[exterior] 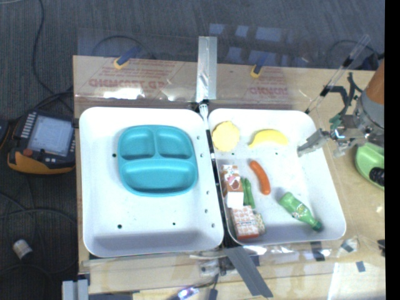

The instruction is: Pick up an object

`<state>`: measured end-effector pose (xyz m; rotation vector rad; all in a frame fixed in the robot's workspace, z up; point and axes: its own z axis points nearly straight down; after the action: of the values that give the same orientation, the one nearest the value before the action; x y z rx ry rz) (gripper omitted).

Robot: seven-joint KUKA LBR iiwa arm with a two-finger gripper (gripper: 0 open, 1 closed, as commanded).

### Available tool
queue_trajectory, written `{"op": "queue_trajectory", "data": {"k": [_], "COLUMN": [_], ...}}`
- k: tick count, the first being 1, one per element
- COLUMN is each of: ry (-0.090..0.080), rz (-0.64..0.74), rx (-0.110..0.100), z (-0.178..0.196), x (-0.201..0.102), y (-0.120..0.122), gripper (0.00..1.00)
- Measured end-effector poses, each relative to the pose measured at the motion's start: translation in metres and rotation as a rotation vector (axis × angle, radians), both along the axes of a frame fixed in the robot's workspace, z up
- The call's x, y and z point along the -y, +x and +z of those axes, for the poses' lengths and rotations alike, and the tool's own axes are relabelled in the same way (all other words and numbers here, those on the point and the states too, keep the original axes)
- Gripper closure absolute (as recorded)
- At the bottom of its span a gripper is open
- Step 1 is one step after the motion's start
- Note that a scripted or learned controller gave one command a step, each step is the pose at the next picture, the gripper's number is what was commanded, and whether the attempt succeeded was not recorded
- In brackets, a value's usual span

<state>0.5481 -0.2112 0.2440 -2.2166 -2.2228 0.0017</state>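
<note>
The right bin (pixel 325 186) holds several objects. A round yellow piece (pixel 225 135) and a yellow banana-like piece (pixel 269 137) lie at its far end. An orange-red sausage shape (pixel 260 175) lies in the middle and a green bottle (pixel 300 210) lies near the front right. A small green piece (pixel 249 192) and printed snack packs (pixel 239 204) line the left wall. My gripper (pixel 314 142) hangs over the bin's far right rim, to the right of the banana-like piece, with nothing visibly held.
The left bin (pixel 100 224) carries a blue divided plate (pixel 156 159). A green object (pixel 370 161) sits on the bench right of the right bin, under the arm. A handheld pendant (pixel 44 141) lies on the floor at the left.
</note>
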Motion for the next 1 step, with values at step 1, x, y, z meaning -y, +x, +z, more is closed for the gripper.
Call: {"op": "queue_trajectory", "data": {"k": [1], "ry": [-0.001], "rz": [-0.139], "rx": [-0.001], "z": [-0.0575], "x": [-0.0728], "y": [-0.0048], "gripper": [0.00]}}
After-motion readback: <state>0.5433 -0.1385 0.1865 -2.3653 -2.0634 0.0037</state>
